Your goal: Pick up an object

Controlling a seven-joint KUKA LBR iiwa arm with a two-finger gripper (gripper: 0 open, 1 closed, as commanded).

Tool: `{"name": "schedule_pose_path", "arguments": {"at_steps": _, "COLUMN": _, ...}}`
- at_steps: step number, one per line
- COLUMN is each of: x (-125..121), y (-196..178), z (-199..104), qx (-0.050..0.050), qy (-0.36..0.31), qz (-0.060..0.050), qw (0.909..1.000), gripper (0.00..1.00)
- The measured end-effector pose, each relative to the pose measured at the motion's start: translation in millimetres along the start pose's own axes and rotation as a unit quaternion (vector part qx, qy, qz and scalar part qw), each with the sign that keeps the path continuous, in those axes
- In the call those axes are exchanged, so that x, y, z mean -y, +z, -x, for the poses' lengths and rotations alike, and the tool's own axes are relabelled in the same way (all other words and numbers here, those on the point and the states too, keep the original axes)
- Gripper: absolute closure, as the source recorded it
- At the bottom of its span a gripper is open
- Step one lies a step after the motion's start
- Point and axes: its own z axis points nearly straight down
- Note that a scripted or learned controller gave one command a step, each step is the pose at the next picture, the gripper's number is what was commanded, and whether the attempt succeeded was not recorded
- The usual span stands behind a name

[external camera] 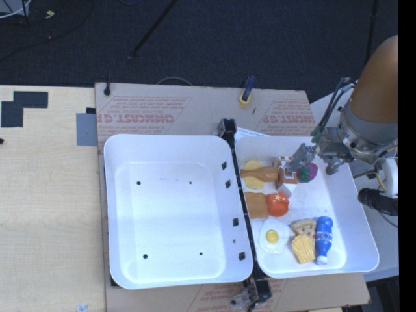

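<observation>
The right white bin (351, 197) holds several toy foods. A tan drumstick (260, 172) and a yellow piece (252, 182) lie at its upper left. Below them sit a brown slice (256, 205) and a red tomato (278, 203). A fried egg (272, 238), a ridged yellow piece (302, 249), a tan wedge (303, 227) and a blue bottle (323, 238) lie toward the front. My gripper (296, 164) hangs low over the bin's upper middle, right of the drumstick. A purple object (311, 171) sits against its right side.
The left white bin (117, 194) adjoins the right one along a black divider (235, 200). The grey arm with its orange band (380, 83) comes in from the upper right. A blue-and-yellow clamp (246, 91) stands on the cardboard behind the bins.
</observation>
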Motion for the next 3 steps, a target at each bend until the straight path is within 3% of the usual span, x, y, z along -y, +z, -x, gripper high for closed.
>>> {"name": "schedule_pose_path", "arguments": {"at_steps": 1, "x": 31, "y": 151, "z": 33, "qx": -0.001, "qy": 0.001, "qz": -0.006, "qw": 1.0000, "gripper": 0.00}}
{"name": "schedule_pose_path", "arguments": {"at_steps": 2, "x": -27, "y": 182, "z": 63, "qx": -0.002, "qy": -0.002, "qz": 0.003, "qw": 1.0000, "gripper": 0.00}}
{"name": "schedule_pose_path", "arguments": {"at_steps": 3, "x": -23, "y": 180, "z": -5, "qx": 0.002, "qy": 0.000, "qz": 0.007, "qw": 1.0000, "gripper": 0.00}}
